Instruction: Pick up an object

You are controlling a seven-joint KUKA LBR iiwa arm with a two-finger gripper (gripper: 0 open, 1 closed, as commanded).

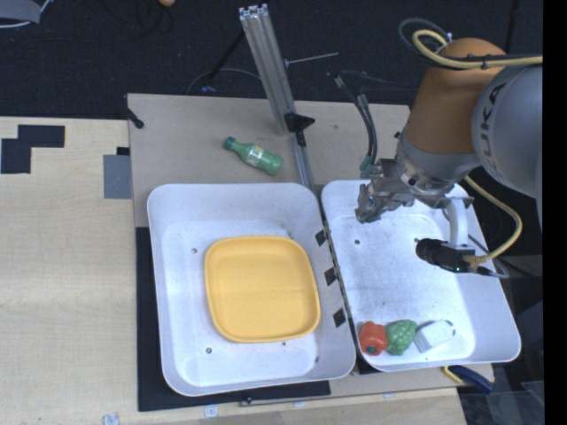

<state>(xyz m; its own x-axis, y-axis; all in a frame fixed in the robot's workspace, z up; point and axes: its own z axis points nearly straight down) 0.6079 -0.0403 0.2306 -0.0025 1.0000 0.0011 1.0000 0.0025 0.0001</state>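
The gripper hung over the far left part of the right bin, a dark cluster too small and shadowed to read, so whether it was spread or pinched could not be told; nothing showed beneath it but bare bin floor. The arm's grey and orange bulk covered the bin's far right corner, and a black fitting on a cable lay over the right side. Three small things sat in a row against the near wall: a red object, a green knobbly object touching it, and a white block just to the right; their exact kinds were hard to make out. The middle of that bin lay open. In the left bin a yellow plate took up most of the floor. A green bottle lay on its side on the bench beyond the bins, near a slanting metal rail.
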